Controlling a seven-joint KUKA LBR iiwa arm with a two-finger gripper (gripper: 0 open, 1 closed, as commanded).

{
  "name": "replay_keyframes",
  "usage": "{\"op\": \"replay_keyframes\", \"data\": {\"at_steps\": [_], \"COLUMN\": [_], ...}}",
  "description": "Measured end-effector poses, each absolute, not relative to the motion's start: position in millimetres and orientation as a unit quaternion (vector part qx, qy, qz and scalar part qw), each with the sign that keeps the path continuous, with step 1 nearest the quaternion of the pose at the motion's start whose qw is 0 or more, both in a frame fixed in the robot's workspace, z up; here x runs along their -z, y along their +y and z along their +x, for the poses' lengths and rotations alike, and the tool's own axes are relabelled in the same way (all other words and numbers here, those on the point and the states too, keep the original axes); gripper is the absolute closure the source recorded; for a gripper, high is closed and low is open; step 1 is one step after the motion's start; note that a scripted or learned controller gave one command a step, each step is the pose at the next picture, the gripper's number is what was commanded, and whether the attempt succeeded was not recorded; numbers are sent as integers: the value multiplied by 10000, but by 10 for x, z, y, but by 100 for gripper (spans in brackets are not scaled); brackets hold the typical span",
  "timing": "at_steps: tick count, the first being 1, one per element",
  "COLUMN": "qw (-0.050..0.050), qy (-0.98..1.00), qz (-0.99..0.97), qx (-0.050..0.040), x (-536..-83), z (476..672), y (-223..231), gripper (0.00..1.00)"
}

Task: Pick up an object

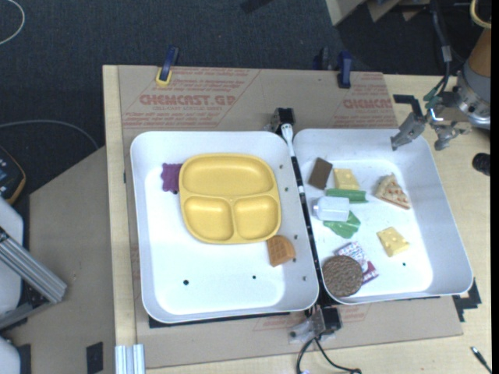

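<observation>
My gripper [425, 133] hangs over the far right corner of the right bin [444, 209], its fingers [407, 133] spread open with nothing between them. Below it in that bin lie a brown block [320, 172], a yellow cheese piece [346, 179], a pizza-like wedge [392, 191], a white packet [333, 207] on green pieces [343, 226], a cheese cube [393, 241], a round brown cookie [342, 275] and a red-and-white wrapper [355, 254]. The nearest item, the wedge, lies apart from the fingers.
The left bin [156, 271] holds a yellow divided tray [230, 197], a purple item [170, 176] at its left edge and a tan waffle piece [281, 250] at its lower right. Clamps [164, 67] hold the cardboard sheet under both bins.
</observation>
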State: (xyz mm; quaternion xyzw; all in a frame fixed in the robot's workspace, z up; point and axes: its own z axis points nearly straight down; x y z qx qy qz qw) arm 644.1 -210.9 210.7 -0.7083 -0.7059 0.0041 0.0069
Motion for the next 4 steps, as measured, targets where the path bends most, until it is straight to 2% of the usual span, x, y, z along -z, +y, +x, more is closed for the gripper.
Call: {"op": "replay_keyframes", "data": {"at_steps": [1, 4], "qw": [2, 20], "qy": [-7071, -7077], "qz": [-7071, -7065], "qx": [-1, -1], "x": [-2203, -832], "z": [6473, 6435], "y": [-2104, -2101], "gripper": [0, 0]}}
